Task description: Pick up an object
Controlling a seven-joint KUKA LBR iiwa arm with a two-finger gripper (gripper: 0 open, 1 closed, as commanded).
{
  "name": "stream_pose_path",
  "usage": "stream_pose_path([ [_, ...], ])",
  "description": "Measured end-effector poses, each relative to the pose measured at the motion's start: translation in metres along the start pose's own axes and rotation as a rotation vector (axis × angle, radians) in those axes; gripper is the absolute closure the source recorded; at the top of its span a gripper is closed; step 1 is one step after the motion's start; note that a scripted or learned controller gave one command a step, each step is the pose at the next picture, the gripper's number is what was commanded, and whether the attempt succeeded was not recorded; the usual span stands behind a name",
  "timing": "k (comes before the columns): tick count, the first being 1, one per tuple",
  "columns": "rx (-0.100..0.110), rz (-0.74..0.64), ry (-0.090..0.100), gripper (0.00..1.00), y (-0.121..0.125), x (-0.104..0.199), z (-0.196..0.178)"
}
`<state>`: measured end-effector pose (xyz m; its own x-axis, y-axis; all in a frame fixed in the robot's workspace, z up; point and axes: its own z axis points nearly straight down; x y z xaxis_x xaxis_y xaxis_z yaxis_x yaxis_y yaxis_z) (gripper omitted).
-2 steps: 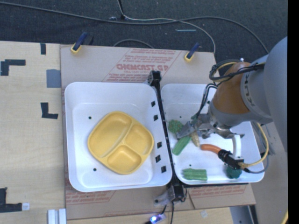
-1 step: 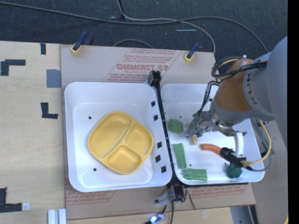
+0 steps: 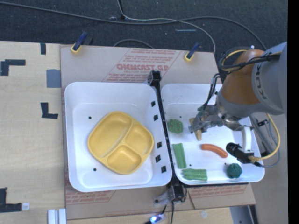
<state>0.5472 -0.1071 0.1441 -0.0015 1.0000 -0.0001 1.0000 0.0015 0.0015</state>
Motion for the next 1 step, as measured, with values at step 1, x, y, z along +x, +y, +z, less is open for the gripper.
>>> stream_pose_path([
  [1,-0.002,-0.001,0.000,1.00,0.0007,0.0109,-0.0508],
])
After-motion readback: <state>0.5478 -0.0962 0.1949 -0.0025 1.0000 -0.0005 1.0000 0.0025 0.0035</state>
